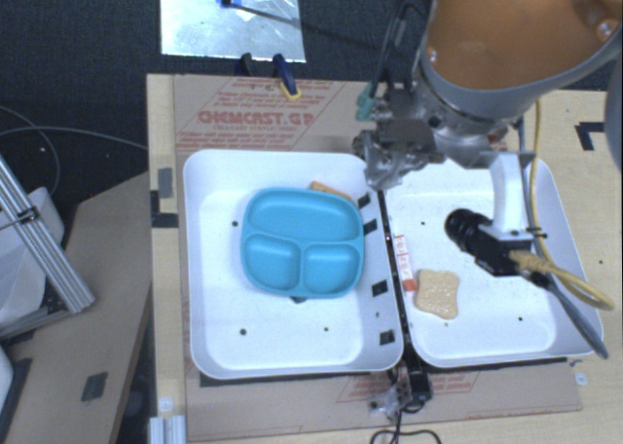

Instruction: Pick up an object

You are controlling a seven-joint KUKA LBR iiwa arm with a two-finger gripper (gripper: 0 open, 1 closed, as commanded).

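Note:
A light-blue divided plate (300, 241) lies in the left bin (219, 335). An orange piece (328, 189) peeks out from behind the plate's far edge. A tan slice of toast (437, 293) lies flat in the right bin (506, 335), near the divider. A small red-and-white item (403, 263) sits along the divider beside the toast. My gripper (387, 167) hangs over the far end of the divider between the bins, just right of the orange piece. I see nothing held in it.
The large orange and grey arm body (516, 33) covers the upper right. A black cylinder on a white bracket (484, 238), with a yellow cable (565, 281), hangs over the right bin. A metal sheet (232, 2) lies beyond the bench.

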